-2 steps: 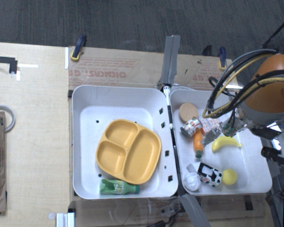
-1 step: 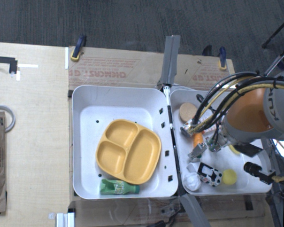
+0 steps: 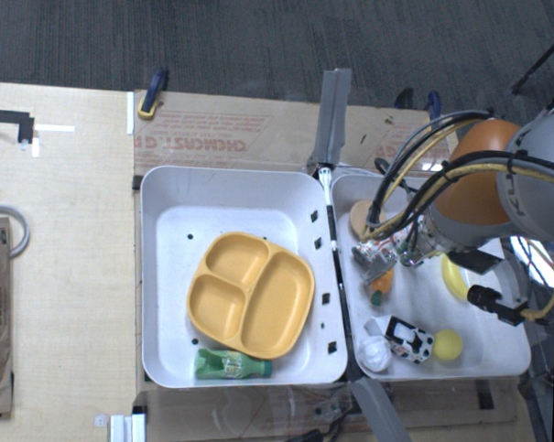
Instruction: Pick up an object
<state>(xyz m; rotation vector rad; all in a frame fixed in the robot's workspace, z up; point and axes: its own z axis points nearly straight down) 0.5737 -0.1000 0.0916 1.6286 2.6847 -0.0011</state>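
- Bench [image 3: 64,279] with two white bins is viewed from above.
- Gripper [image 3: 378,258] is lowered at nine o'clock of right bin [image 3: 518,363], over orange object [image 3: 381,282], likely the pick target.
- Yellow ball [image 3: 447,346] is at five o'clock of it.
- Yellow tray [image 3: 252,295] is seen in left bin [image 3: 168,202].

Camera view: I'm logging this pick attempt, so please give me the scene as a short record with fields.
left bin: yellow divided plate; green bottle lying on its side at the near edge
right bin: yellow ball, black-and-white item, white item, small orange item, yellow item
arm: reaching in from the right over the right bin
gripper: low in the right bin, just above the small orange item
grasp: cannot tell
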